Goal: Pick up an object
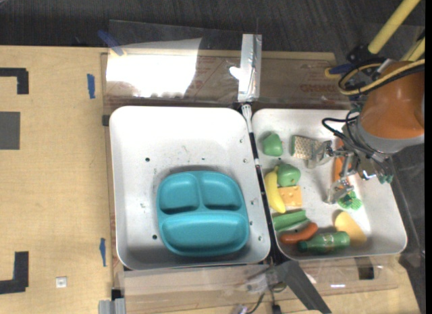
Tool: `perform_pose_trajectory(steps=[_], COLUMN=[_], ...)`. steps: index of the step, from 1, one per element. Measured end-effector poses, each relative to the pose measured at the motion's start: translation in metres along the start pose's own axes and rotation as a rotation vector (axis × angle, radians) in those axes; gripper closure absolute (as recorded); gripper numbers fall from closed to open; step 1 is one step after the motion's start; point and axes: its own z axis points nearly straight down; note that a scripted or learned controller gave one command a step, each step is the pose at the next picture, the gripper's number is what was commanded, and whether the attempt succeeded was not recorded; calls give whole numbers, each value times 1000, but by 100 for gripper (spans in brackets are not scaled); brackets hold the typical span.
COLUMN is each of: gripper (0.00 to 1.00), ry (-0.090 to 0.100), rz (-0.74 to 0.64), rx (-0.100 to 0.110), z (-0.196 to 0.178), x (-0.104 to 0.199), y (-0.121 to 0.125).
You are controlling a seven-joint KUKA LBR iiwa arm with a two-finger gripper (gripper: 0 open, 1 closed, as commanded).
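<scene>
Landmark: right bin (398, 228).

Nearest its front rim: green bottle (326, 241) lying flat, red sausage-shaped piece (297, 233) touching its left end, yellow piece (349, 225) just behind.

Mid-bin, left side: green pod (289, 219), orange cracker (291, 197), banana (273, 192), green pepper (288, 174).

Mid-bin, right side: gripper (341, 186) low over small green-white item (350, 202); cannot tell finger state, cables and blur hide the tip.

Far end: round green piece (272, 144), grey speckled block (305, 146).

Arm's orange band (395, 107) cut off at frame edge.

Beside right bin: left bin (128, 130) holding teal divided tray (201, 212).
</scene>
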Motion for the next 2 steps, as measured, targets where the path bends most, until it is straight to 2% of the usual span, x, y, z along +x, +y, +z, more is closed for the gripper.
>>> perform_pose_trajectory(steps=[1, 2], gripper=[0, 100], ry=[-1, -14], rz=[-8, -7], rx=[1, 5], z=[0, -13], x=[-8, -12], y=[-4, -4])
